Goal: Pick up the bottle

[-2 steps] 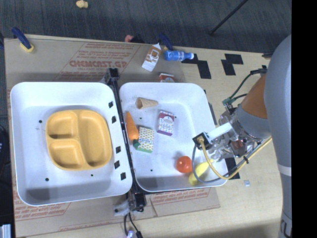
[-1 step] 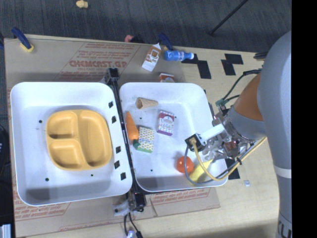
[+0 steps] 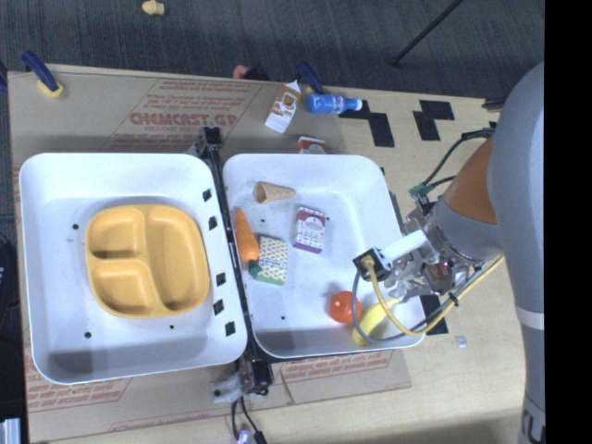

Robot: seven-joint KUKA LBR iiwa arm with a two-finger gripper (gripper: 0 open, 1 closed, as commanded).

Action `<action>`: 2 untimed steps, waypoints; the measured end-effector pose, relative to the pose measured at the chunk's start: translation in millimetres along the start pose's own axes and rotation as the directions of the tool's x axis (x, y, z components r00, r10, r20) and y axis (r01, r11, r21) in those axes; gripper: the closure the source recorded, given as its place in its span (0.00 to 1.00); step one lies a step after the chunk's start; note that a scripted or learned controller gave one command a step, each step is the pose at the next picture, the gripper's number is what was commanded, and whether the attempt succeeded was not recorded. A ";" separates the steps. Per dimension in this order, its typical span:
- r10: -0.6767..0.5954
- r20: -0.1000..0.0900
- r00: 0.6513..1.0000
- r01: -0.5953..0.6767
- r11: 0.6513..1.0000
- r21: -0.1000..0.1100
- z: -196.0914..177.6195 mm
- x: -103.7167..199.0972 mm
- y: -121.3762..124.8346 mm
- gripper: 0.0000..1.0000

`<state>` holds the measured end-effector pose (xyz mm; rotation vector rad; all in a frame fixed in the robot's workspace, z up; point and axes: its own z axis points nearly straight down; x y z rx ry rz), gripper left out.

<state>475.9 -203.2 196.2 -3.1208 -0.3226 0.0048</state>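
Position: one fixed camera, mounted above the desk (image 3: 444, 405).
Facing: downward at a slant, dark floor along the top edge.
Coverage: both white bins, the left bin (image 3: 37, 248) and the right bin (image 3: 370, 178), fall fully inside the picture.
Distance: far enough to take in the desk's cardboard sheet around the bins.
Arm side: the arm (image 3: 518, 174) enters from the right edge.

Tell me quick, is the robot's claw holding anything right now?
Gripper: cannot be told. It sits low over the right bin's near right corner, beside the orange ball and a yellow thing.
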 end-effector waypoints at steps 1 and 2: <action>0.000 0.000 1.000 0.000 1.000 0.000 -3.8 -0.9 4.7 1.00; -0.002 -0.001 1.000 0.002 1.000 -0.001 -7.1 0.0 1.3 1.00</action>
